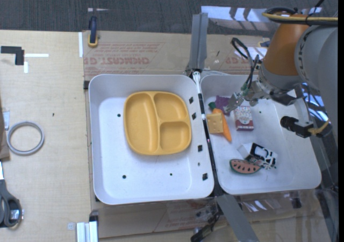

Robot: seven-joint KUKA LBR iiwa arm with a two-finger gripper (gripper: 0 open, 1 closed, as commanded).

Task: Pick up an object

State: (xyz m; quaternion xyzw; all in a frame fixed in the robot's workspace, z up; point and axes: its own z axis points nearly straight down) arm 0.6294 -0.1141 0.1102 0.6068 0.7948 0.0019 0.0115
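My gripper [235,102] hangs low over the back left part of the right bin [293,173], just above a small red and white carton [244,118] and beside a purple item [222,101]. A yellow cheese-like block [215,123] and an orange carrot [226,129] lie left of the carton. A watermelon slice [244,166] and a black and white piece [262,155] rest nearer the front. I see nothing between the fingers.
The left bin [110,176] holds a yellow divided plate [157,122]. A metal divider post [198,42] stands between the bins at the back. A tape ring [23,137] and scissors [8,208] lie on the bench at left.
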